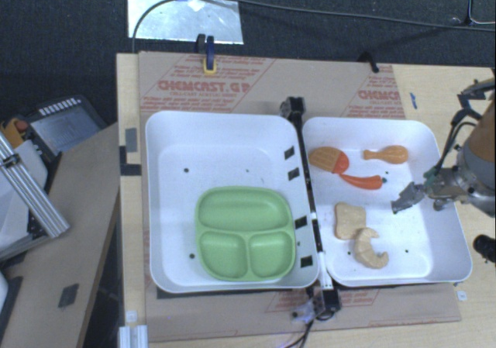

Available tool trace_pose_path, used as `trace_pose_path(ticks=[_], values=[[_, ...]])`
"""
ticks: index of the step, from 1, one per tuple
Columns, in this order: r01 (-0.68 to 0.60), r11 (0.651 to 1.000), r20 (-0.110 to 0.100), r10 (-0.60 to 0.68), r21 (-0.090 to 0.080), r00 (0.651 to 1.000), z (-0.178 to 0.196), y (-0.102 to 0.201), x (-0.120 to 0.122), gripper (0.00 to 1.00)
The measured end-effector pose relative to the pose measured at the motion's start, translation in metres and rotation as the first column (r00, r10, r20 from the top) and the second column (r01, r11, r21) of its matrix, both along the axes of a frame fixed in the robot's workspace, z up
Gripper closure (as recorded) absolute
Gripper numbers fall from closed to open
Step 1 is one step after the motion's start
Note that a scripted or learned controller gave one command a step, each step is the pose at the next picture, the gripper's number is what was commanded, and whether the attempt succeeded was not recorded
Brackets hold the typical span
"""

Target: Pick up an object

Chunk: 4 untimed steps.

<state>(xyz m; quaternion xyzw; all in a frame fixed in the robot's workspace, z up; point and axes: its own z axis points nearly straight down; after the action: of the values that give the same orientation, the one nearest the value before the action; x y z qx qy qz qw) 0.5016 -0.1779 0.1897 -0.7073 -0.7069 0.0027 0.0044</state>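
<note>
Camera view: my claw over the right bin, nothing between its tips

My claw (404,201) hangs low at the right side of the right bin (446,261), and I cannot tell how its tips stand. The toy food lies to its left: a cracker (349,219) and croissant (370,249) nearest, apart from me; a red chili (361,180), orange slice (328,159) and drumstick (387,154) farther up. A green divided plate (244,232) sits in the left bin (167,184) on the table (128,91).
</note>
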Motion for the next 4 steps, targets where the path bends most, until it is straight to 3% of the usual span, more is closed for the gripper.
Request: trace_pose_path(ticks=[1,3,4], values=[[-0.003,1.0,0.011,0.003,-0.003,1.0,0.005,0.0,0.003,0.0],[-0.002,1.0,0.008,0.002,-0.001,1.0,-0.087,-0.01,0.01,0.0],[-0.002,1.0,0.01,0.002,-0.002,1.0,-0.106,-0.01,0.011,0.0]])
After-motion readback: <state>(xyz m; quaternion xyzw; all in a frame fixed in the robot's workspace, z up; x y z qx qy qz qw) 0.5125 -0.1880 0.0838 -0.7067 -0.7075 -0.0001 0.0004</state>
